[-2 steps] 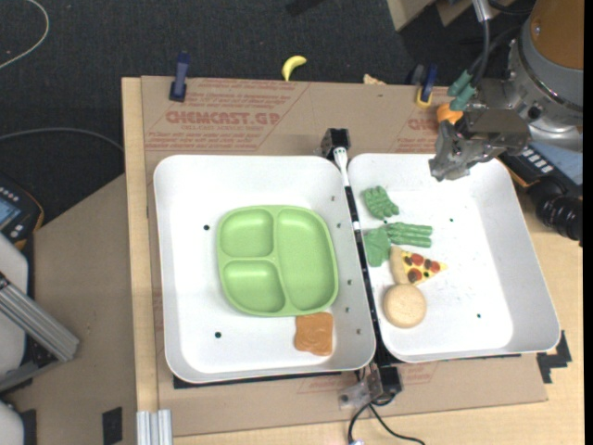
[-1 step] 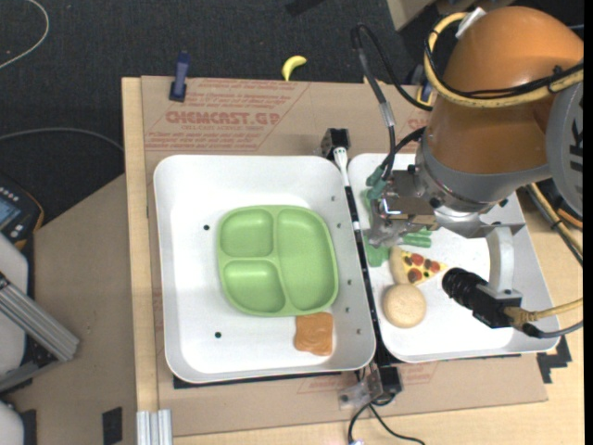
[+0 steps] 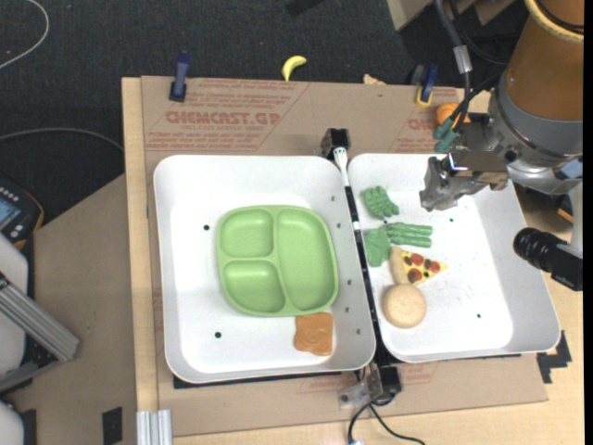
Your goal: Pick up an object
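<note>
From the overhead camera I see the two white bins side by side on the brown board. The left bin (image 3: 176,248) holds a green divided plate (image 3: 276,260) near its centre, and an orange-brown piece of toy toast (image 3: 315,334) lies just below the plate's lower right corner, close to the bin's front rim.

The right bin (image 3: 500,313) holds the small toy foods, all grouped along its left side. From top to bottom: a green leafy piece (image 3: 379,201), a bunch of green beans (image 3: 409,234) lying roughly crosswise, another green piece (image 3: 376,247) against the bin's left wall, a pizza slice (image 3: 414,266) with red dots, and a round tan bun (image 3: 405,306) just below the slice. The beans and the pizza slice sit very close, nearly touching.

The arm enters from the right, with its gripper (image 3: 439,196) over the upper part of the right bin, to the right of the leafy piece and above the beans. I see nothing between the fingers. I cannot tell how the jaws stand; the dark fingertips blur together at this angle.

A yellow banana (image 3: 294,66) lies off the board at the top, on the dark floor.
</note>
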